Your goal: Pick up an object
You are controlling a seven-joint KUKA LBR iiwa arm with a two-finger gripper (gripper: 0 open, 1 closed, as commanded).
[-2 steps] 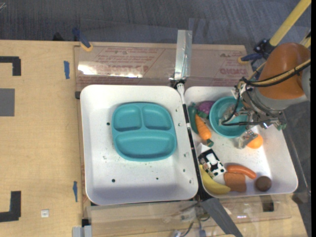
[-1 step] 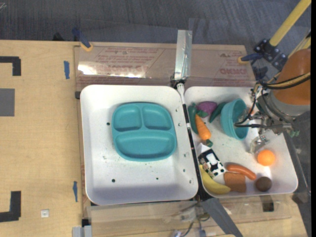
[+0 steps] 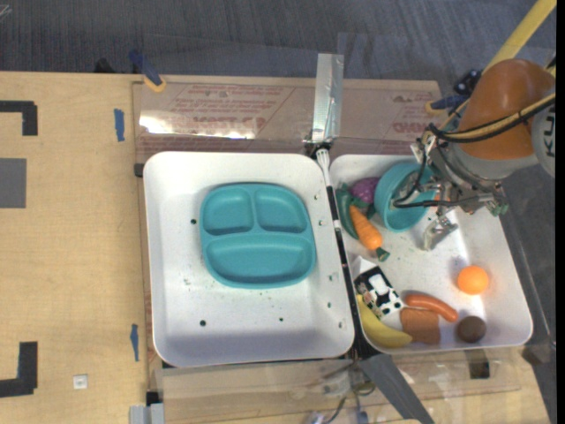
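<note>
Bins side by side on a plywood bench point(image 3: 62, 237), grey carpet beyond — arm over the right one.

Left bin point(image 3: 168, 316) carries a teal divided plate point(image 3: 258, 235) with bare white floor around it. Right bin point(image 3: 516, 321) is crowded: a teal bowl point(image 3: 395, 203) tilted on edge near the back, a purple toy point(image 3: 364, 189) partly hidden behind it, a carrot point(image 3: 365, 229), a cow figure point(image 3: 380, 295), a banana point(image 3: 386, 332) cut off by the front rim, a sausage point(image 3: 431, 306), a brown block point(image 3: 422, 327), an orange ball point(image 3: 473, 279), a dark ball point(image 3: 471, 329). Gripper point(image 3: 439, 228) hangs just beside the bowl, apparently touching the bin floor; whether its fingers are parted is unclear amid cables. Open floor lies between it and the orange ball.
</note>
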